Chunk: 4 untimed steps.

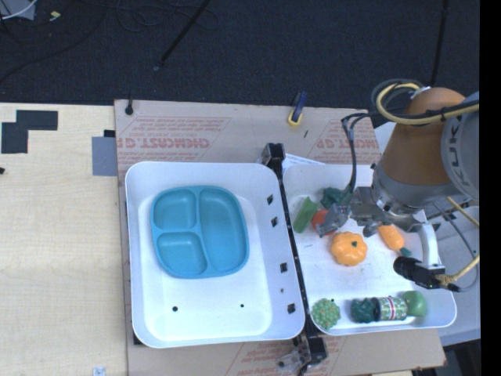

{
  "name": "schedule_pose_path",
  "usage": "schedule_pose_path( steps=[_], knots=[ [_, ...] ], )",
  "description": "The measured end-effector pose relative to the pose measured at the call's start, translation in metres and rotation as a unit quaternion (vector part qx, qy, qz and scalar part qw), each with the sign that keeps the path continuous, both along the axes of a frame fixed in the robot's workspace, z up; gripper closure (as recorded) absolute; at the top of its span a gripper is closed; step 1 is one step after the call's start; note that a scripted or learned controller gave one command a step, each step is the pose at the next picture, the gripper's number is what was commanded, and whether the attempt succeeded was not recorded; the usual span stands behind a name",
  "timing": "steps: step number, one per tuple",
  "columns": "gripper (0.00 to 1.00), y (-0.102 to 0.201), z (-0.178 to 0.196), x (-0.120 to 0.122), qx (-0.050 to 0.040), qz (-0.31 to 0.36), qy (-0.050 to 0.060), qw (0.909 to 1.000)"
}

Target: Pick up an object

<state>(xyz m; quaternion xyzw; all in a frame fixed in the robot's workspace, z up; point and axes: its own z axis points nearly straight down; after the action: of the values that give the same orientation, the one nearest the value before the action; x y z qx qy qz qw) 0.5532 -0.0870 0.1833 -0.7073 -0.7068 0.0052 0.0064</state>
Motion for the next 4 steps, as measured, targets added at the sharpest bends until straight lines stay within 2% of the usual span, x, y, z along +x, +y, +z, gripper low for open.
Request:
schedule_pose_path(
  steps=[1,2,3,4],
  knots=[
    [0.0,0.0,0.007,0.003,-0.0008,0.001,-0.007,1.0],
    [0.0,0.003,-0.057,-0.001,0.0001,0.001,-0.003,1.0],
    [0.0,0.002,-0.069,0.005,-0.0016,0.0,-0.015,0.9999],
    [1.0,-0.002,-0.058,0.006,-0.0047,-0.004,-0.018,0.9998]
  ],
)
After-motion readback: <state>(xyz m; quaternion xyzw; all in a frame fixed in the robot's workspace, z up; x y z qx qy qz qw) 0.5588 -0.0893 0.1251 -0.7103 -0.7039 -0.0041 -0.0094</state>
